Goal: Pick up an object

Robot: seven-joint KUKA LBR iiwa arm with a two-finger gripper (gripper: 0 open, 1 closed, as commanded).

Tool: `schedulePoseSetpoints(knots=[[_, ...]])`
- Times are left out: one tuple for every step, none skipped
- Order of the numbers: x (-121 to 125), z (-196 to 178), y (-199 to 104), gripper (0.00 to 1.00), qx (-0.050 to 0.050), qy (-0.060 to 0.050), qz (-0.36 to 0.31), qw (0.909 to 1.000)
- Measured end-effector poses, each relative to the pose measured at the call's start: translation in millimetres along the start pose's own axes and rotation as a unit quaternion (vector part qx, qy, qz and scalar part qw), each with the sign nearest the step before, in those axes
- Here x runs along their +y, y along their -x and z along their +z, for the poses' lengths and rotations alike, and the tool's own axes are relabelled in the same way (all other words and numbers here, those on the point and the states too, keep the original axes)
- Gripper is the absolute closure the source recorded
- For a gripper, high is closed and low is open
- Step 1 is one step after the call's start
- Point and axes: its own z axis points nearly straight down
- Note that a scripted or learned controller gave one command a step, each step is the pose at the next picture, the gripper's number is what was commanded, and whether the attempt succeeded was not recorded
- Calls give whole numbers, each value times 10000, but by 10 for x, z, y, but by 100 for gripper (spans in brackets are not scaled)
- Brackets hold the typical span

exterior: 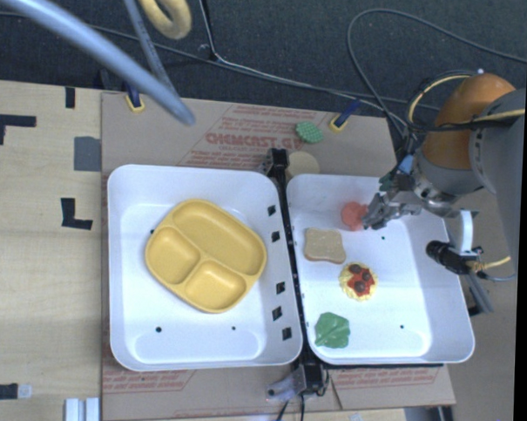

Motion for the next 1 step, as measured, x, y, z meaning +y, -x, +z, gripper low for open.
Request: schedulePoseSetpoints(knots=[[-46, -448, -61, 100, 9, 17, 9, 10000]])
